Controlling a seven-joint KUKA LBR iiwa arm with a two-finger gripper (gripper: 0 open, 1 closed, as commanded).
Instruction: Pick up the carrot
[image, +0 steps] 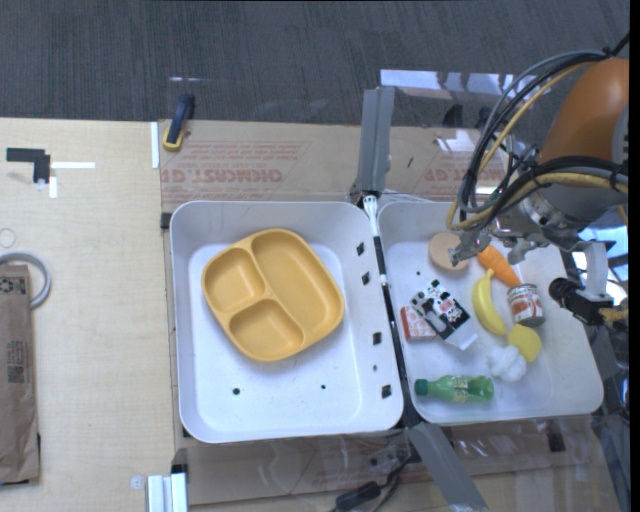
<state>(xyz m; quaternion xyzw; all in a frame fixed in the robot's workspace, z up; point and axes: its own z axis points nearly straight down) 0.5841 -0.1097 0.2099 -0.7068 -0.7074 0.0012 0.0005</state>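
The short orange carrot (497, 266) lies in the right-hand white bin (560, 405) near its far wall, long axis slanting from upper left to lower right, with a yellow banana (488, 305) just beside it. The tool (484, 240) hangs right at the carrot's upper-left end, nearly touching; whether it is released or clenched I cannot tell.

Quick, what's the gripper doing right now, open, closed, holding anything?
Gripper: cannot be told. It sits over the right bin beside the carrot, with nothing visibly held.
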